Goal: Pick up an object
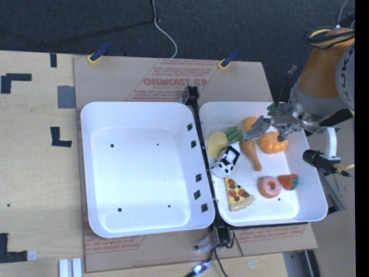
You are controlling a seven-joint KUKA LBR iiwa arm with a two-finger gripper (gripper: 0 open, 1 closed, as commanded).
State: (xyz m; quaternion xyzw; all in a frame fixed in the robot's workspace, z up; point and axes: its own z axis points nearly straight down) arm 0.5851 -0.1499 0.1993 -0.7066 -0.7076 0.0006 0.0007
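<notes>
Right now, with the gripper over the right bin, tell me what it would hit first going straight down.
Probably the chicken drumstick: the gripper hangs over the drumstick's upper end, beside the orange pumpkin. Height is hard to judge from this slanted view, so it might touch the pumpkin instead.

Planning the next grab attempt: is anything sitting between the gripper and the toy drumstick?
Nothing visible does. The gripper hangs in the right bin just above the drumstick, with the orange pumpkin close beside it.

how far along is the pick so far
Done: the claw has reached the right bin, low among the toys by the orange pumpkin and drumstick. In hand: nothing visibly lifted. Left: grasp one and raise it; pizza slice and donut lie untouched.
</notes>
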